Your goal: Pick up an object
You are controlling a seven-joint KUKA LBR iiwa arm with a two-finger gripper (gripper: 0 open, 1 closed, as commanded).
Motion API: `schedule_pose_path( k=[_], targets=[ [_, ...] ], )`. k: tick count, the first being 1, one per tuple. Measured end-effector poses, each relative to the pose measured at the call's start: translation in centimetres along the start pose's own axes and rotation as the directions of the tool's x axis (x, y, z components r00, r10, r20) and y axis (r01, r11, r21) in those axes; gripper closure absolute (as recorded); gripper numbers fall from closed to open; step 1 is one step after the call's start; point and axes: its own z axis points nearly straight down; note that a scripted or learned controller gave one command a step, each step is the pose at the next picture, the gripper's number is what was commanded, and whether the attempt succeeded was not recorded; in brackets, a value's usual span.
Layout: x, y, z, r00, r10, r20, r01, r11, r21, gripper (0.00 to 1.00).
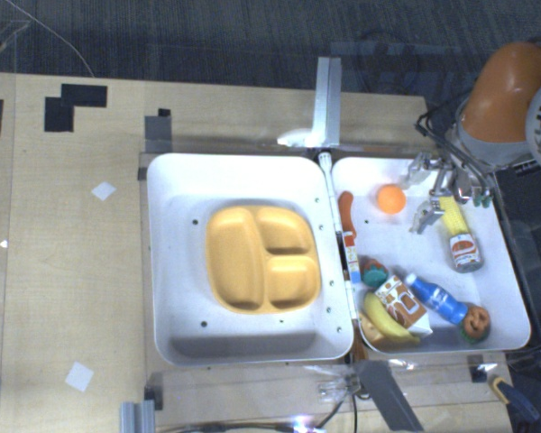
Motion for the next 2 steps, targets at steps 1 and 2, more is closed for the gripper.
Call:
schedule_pose_path(
  k=[1,2],
  targets=[
    [-0.6,2.5,2.9,0.994,0.107,-0.009,-0.107,0.994,0.001,0.00],
    [0.0,7.4,2.9,0.965,0.263,-0.002,-0.263,0.965,0.002,0.00]
  ],
)
